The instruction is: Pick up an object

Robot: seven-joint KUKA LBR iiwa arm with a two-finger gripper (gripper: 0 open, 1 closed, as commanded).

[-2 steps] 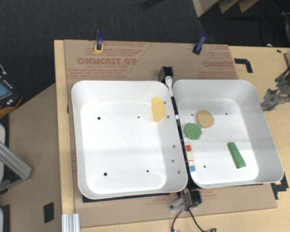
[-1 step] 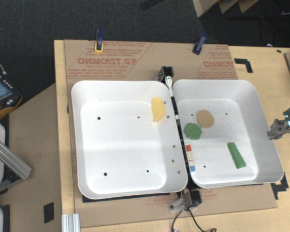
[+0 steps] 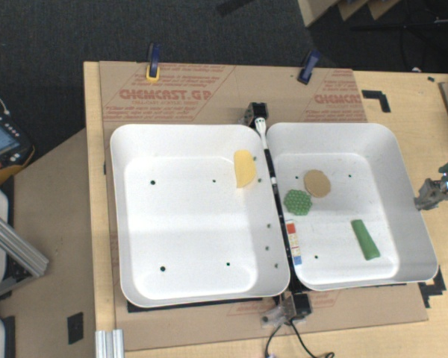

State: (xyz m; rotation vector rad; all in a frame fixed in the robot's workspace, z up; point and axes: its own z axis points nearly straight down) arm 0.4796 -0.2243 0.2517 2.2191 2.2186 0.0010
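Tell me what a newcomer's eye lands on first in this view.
Two shallow white bins side by side on a brown board: the left bin and the right bin. In the left one, a yellow piece lies near its right wall. In the right one, a tan disc touches a green round object, and a green bar lies apart, nearer the front. The gripper sits at the right edge, outside the bins.

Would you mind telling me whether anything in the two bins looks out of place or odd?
Nothing looks spilled or damaged. The flat yellow piece lies alone in the left white bin; the tan disc, green textured round piece and green rectangular block lie in the right white bin.
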